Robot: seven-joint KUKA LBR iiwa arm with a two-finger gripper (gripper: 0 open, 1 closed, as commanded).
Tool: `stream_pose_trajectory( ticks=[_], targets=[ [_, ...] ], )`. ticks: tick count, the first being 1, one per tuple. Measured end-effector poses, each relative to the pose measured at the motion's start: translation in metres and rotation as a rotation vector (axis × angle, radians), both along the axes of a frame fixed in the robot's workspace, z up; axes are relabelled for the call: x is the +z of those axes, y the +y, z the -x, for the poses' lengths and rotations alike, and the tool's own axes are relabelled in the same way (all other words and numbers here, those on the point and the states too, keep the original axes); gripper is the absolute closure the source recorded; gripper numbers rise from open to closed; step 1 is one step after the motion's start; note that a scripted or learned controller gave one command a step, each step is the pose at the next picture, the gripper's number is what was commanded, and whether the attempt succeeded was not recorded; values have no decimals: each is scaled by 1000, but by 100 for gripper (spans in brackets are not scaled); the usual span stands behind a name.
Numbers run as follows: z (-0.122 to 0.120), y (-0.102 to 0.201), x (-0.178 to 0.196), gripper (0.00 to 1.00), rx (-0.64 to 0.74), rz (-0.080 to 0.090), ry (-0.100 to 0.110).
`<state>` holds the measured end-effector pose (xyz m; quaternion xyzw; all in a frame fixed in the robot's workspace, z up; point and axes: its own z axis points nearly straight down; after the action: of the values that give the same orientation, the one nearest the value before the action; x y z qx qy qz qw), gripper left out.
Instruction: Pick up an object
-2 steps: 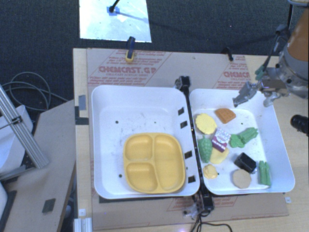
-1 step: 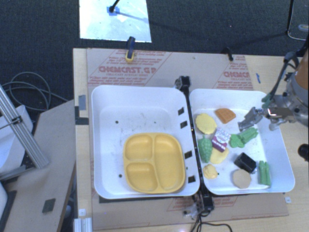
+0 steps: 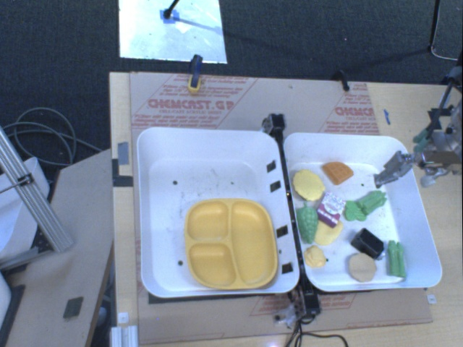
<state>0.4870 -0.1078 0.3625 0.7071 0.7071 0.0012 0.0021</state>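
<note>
nearest the camera, in the left bin point(image 3: 155, 150), a yellow divided tray point(image 3: 231, 243) lay flat with its three compartments bare. the right bin point(image 3: 423, 215) held the pile to choose from: along its near edge a tan disc point(image 3: 362, 267), a green ridged piece point(image 3: 395, 259) and a small black block point(image 3: 367, 242); toward the divider a little yellow lump point(image 3: 315, 256), a green knobbly piece point(image 3: 307, 223) and a purple-and-white packet point(image 3: 331, 207) resting on a yellow shape; farther back a green leafy toy point(image 3: 365, 204), a yellow round piece point(image 3: 308, 184) and an orange wedge point(image 3: 337, 171).

the end effector point(image 3: 394, 168) hung over the far right corner of that bin, above bare white floor, just beyond the leafy toy. whether its fingers were apart or together i could not tell, and nothing showed between them. judged from this, the step was the approach, with no grasp made. the next move likely called for descending onto one piece, perhaps the leafy toy nearby.
</note>
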Motion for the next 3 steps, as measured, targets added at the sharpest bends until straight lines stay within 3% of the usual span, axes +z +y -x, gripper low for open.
stream_pose_trajectory(
  ticks=[1, 2, 3],
  targets=[
    [0, 30, -44, 0, 5, -2, 4],
    [-1, 157, 82, 0, 19, -7, -13],
    [0, 234, 143, 0, 13, -6, -5]
  ],
)
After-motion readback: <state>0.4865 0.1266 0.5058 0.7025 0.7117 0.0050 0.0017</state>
